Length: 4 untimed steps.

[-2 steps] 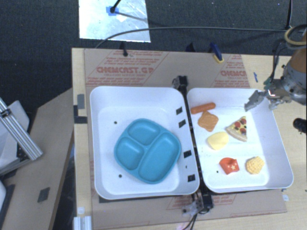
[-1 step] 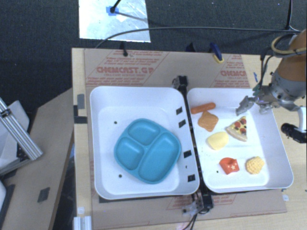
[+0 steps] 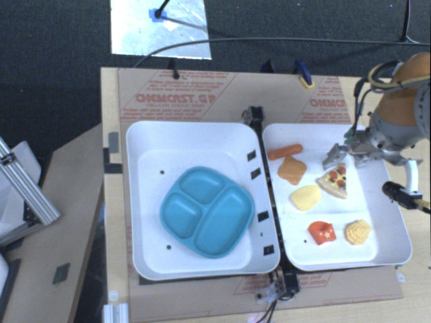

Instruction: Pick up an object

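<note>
One hand [image 3: 339, 157] is hovering, fingers spread, just beside the pizza slice [image 3: 334, 181] in the right bin [image 3: 397, 237].

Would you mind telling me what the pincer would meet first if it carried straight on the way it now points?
Most likely the pizza slice, which lies just below and left of the pincer tips in the right bin; its height above the bin is unclear.
</note>
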Each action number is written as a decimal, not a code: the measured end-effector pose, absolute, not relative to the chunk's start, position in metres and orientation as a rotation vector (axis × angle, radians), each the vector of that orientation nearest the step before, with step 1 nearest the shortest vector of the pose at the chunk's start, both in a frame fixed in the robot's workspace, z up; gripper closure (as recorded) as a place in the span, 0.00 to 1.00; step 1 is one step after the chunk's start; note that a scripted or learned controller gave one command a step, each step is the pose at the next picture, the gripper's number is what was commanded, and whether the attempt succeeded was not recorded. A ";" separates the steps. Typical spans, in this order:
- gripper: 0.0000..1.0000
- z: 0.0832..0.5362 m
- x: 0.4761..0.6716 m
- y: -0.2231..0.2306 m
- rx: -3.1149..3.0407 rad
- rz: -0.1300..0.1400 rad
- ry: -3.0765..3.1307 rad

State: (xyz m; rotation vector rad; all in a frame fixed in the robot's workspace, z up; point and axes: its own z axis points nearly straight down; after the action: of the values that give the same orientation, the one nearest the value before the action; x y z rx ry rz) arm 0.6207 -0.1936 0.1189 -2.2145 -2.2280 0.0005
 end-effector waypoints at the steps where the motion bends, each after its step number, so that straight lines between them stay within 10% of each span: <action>1: 1.00 0.133 0.622 -0.194 -2.216 -0.004 -2.235; 4: 1.00 0.220 0.607 -0.138 -2.211 -0.001 -2.230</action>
State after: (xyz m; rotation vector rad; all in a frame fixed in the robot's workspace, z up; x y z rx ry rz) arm 0.6071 -0.1383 0.2197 -2.2106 -2.2304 -0.0011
